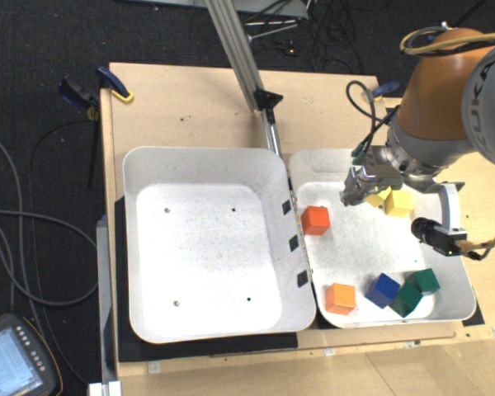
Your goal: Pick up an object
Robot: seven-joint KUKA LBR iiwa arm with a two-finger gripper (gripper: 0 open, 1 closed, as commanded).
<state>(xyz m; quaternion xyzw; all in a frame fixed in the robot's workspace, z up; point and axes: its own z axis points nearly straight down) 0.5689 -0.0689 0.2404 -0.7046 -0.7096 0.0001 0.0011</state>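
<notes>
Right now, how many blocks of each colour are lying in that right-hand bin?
Orange blocks: 2
Yellow blocks: 1, partly hidden by the claw
Blue blocks: 1
Green blocks: 2
Total: 6

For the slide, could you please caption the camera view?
KUKA arm's hand hovers in the right bin beside a yellow block; orange, blue and green blocks lie nearby.
</notes>
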